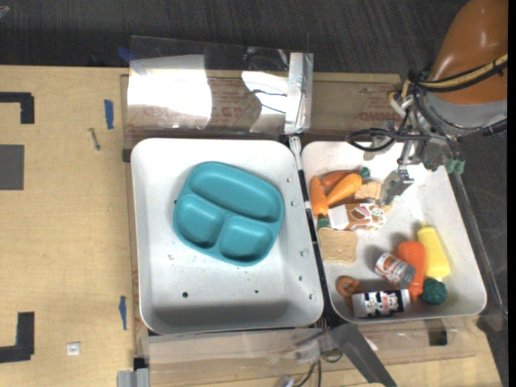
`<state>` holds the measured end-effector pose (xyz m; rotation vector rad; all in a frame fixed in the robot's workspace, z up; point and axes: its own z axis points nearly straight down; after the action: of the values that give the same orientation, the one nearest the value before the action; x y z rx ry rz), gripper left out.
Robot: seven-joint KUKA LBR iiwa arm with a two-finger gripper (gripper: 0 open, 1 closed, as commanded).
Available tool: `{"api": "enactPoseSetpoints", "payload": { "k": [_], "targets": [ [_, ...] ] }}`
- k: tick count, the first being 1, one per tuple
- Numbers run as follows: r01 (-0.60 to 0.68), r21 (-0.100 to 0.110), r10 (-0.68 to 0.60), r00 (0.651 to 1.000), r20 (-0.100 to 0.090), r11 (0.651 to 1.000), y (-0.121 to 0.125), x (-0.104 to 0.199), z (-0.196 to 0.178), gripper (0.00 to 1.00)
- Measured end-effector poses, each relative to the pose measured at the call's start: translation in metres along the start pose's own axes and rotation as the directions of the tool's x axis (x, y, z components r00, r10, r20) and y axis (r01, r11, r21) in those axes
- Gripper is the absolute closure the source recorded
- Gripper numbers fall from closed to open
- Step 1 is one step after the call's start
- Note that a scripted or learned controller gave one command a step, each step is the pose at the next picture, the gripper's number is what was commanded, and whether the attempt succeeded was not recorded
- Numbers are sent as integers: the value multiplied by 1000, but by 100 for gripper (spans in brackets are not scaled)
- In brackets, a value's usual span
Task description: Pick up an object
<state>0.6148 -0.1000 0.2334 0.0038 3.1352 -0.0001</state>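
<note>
The claw [395,185] hangs at about 12 o'clock in the right bin [466,216], just over the carrot [342,187] and a small packet [364,214]; I cannot tell its state or whether it grips anything. Below it lie bread [337,245] at 9 o'clock, a can [393,268] near the centre, and a yellow bottle [434,250] at 4 o'clock. The left bin [161,280] holds a teal tray [229,211] on the surface [56,240].
</note>
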Motion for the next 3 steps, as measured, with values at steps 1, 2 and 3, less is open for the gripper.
{"api": "enactPoseSetpoints", "payload": {
  "k": [1,2,3],
  "targets": [
    [-100,1,100,995,29,995,-22,71,113,0],
    [-145,2,145,989,20,989,-63,116,141,0],
    [-126,2,126,992,33,992,-62,122,139,0]
  ]
}}
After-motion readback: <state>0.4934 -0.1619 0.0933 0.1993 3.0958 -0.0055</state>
